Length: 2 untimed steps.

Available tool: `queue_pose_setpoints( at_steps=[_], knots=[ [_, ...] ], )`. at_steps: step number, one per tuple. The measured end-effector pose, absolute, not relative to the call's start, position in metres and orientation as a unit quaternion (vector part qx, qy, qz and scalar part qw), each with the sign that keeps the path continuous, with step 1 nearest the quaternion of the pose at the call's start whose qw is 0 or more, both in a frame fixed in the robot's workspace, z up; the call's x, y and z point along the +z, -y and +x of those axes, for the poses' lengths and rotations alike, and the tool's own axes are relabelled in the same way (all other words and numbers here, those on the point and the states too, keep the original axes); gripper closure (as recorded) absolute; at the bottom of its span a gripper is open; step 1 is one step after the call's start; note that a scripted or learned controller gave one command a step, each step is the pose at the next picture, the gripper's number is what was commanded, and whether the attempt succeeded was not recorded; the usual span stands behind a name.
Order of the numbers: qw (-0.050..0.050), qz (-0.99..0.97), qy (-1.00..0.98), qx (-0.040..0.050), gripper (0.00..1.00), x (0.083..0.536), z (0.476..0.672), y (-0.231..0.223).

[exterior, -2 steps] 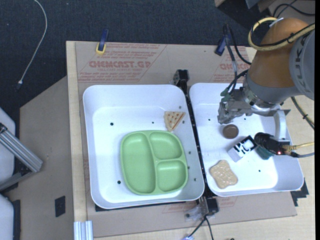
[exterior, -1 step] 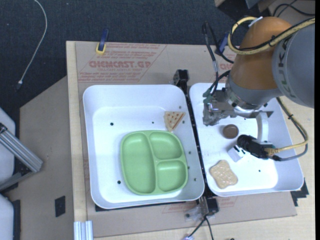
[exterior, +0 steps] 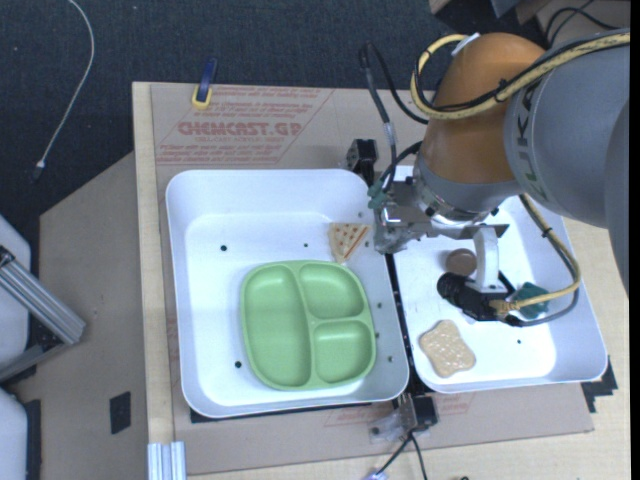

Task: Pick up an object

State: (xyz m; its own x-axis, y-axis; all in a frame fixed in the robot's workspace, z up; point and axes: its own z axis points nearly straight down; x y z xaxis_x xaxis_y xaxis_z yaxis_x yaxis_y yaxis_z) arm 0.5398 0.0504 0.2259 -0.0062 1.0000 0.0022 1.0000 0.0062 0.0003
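Observation:
My gripper (exterior: pixel 388 230) hangs under the orange wrist band, low over the wall between the two bins, close to the right of a tan triangular cracker piece (exterior: pixel 346 238). That piece lies in the left bin (exterior: pixel 190 218) near its far right corner. A tan toast-shaped piece (exterior: pixel 446 348) lies at the front of the right bin (exterior: pixel 570 358). A small brown round thing (exterior: pixel 460 262) sits in the right bin's middle, partly hidden by the arm. I see nothing held by the gripper.
A green divided plate (exterior: pixel 306 324) fills the front middle of the left bin. The arm's bulk covers the far part of the right bin. Both bins rest on a cardboard sheet (exterior: pixel 250 128), with a blue and yellow clip (exterior: pixel 205 86) at its far edge.

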Motion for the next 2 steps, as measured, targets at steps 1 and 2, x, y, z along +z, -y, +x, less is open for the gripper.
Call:
queue_pose_setpoints(
  at_steps=[1, 2],
  knots=[
    [0.002, -0.705, 0.709, 0.0007, 1.0, 0.2214, 0.5273, -0.0924],
    [0.001, -0.707, 0.707, 0.0007, 0.0, 0.2215, 0.5278, -0.0901]
  ],
)
